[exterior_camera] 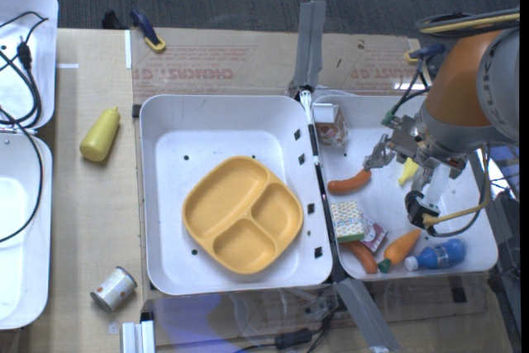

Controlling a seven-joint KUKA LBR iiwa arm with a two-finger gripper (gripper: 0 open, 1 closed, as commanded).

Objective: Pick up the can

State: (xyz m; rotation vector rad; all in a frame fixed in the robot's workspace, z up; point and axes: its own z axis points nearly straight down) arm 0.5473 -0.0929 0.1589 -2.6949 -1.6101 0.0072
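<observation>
The can (113,288) is a small silver tin with a red-marked label. It lies on its side on the wooden bench at the lower left, outside the left bin (165,178). My gripper (403,178) hangs over the right bin (479,248), below the orange wrist band, far to the right of the can. It hovers above a red sausage (350,181) and a yellow piece (407,171). Nothing shows between its fingers.
A yellow divided plate (242,213) lies in the left bin. The right bin holds a small carton (331,128), a patterned box (347,219), a carrot (402,246) and a blue bottle (438,255). A yellow mustard bottle (100,135) lies on the bench at left.
</observation>
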